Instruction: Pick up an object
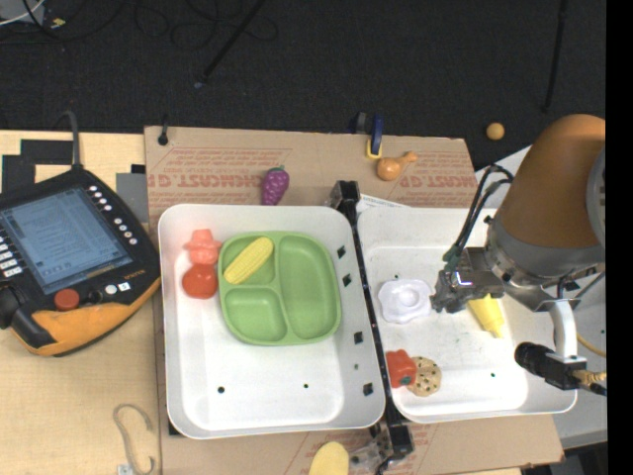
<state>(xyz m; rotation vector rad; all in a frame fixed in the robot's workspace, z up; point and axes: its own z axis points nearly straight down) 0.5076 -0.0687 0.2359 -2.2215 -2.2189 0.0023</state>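
My gripper (447, 300) hangs low in the right bin (465, 404), just right of a white lidded cup (403, 300) and left of a yellow banana-like toy (487, 315). The wrist above hides the fingertips. At the bin's front lie a red toy (400, 367) and a cookie (425, 376). The left bin (257, 404) carries a green divided plate (287, 295) with a yellow corn cob (246, 258) in its upper-left section. A pink toy (202, 246) and a red tomato (199, 282) rest beside the plate's left edge.
On the cardboard behind the bins lie purple grapes (275, 183) and an orange pear-shaped toy (393, 165). A teach pendant (69, 255) occupies the bench at left. A yellow lemon-like toy (329, 457) lies in front of the bins. An orange ball (495, 131) sits far back right.
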